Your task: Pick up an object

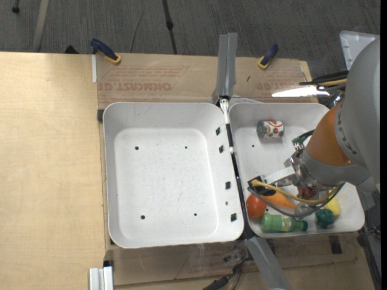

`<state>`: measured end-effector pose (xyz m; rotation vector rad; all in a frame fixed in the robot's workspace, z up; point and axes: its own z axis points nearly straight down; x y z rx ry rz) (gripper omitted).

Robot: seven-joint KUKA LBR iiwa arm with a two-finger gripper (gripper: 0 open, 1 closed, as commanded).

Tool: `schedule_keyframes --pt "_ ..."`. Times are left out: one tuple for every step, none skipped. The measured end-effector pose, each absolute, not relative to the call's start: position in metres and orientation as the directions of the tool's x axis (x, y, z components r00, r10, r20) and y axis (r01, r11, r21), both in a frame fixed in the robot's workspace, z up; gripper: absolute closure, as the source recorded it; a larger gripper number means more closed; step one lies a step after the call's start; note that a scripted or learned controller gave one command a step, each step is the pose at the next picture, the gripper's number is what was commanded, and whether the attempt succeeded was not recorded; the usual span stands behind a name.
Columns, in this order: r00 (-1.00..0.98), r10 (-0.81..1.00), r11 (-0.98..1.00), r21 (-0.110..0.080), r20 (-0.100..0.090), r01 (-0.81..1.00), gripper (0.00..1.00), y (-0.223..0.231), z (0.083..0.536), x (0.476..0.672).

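Note:
My gripper hangs low in the right bin, near its front, with the grey arm and orange band rising to the right. Just left of it an orange carrot-shaped piece lies aslant under black cables. A red-orange ball rests at the bin's front left. A green bottle lies on its side along the front wall. A yellow piece and a dark green piece sit at the front right. A small can lies apart at the back of the bin.
The left bin stands beside the right one, joined by a grey divider with black clips. Cardboard with two clamps lies behind both bins. Bare wooden bench extends to the left.

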<state>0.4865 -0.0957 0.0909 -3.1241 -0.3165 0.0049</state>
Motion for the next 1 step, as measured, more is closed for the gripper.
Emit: schedule_keyframes --pt "0.980 0.199 -0.980 -0.002 -0.003 0.199 0.00 -0.0960 0.0910 0.4864"
